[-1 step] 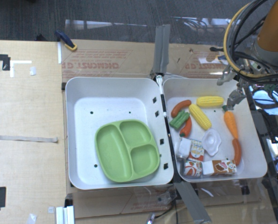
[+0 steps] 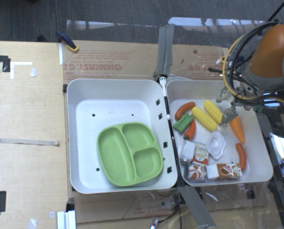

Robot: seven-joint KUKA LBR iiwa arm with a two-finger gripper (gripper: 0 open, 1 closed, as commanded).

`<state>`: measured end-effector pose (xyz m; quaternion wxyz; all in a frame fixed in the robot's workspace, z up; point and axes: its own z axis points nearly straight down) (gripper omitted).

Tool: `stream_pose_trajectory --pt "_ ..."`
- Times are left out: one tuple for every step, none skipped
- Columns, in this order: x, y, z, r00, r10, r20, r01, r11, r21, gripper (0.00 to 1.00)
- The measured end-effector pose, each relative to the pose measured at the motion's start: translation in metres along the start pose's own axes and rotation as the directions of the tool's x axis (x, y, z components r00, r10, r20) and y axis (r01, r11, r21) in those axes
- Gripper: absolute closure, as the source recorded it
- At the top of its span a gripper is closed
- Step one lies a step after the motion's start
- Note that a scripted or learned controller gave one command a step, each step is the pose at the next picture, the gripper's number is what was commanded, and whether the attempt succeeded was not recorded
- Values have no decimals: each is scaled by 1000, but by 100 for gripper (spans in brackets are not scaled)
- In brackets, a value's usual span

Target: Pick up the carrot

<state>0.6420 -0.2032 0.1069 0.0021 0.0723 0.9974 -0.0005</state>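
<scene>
Where the arm (image 2: pixel 268 51) crowds the right bin (image 2: pixel 256 175), its jaws' state is unreadable beside the carrot (image 2: pixel 237 129).

Right bin (image 2: pixel 263 173): gripper (image 2: pixel 229 112) down at the carrot (image 2: pixel 236 129) top, beside two corn cobs (image 2: pixel 205 118). Left bin (image 2: pixel 79 142): green divided plate (image 2: pixel 130 153).

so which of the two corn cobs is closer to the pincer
The right-hand corn cob, lying nearest the pincer and the carrot. The other corn cob lies further left, beside the green pepper.
</scene>
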Motion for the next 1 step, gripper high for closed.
stream_pose_trajectory --pt "-3 2 -12 1000 -4 9 4 1000 2 100"
